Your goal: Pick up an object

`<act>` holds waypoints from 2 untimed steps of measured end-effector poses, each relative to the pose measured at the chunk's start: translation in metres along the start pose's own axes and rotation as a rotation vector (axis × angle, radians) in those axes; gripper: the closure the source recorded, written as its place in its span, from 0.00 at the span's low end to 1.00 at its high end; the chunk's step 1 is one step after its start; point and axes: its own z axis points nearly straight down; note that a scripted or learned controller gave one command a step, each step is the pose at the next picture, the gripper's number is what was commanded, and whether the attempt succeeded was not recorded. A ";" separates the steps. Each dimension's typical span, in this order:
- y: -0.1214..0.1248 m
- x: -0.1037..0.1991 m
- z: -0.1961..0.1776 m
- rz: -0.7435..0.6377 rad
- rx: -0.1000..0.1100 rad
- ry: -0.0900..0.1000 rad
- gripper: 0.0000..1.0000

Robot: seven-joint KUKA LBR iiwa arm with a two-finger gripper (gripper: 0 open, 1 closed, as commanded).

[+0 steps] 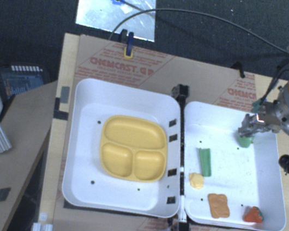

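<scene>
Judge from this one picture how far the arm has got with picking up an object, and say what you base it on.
Done: the gripper has reached the right bin and sits low over a green object near its far edge. In hand: a try at that piece, though a grasp cannot be confirmed. Left: lifting it clear. The green bar, yellow piece, orange piece and red piece lie untouched.

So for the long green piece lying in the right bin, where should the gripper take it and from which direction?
Probably across its narrow width near the middle, coming straight down. The green stick lies flat on the right bin floor, its length running near to far, and its long sides are free; the yellow piece sits just off its near end.
</scene>
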 end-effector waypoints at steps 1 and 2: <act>0.006 0.051 0.018 -0.004 0.008 0.003 1.00; 0.023 0.105 0.031 -0.005 0.008 0.004 1.00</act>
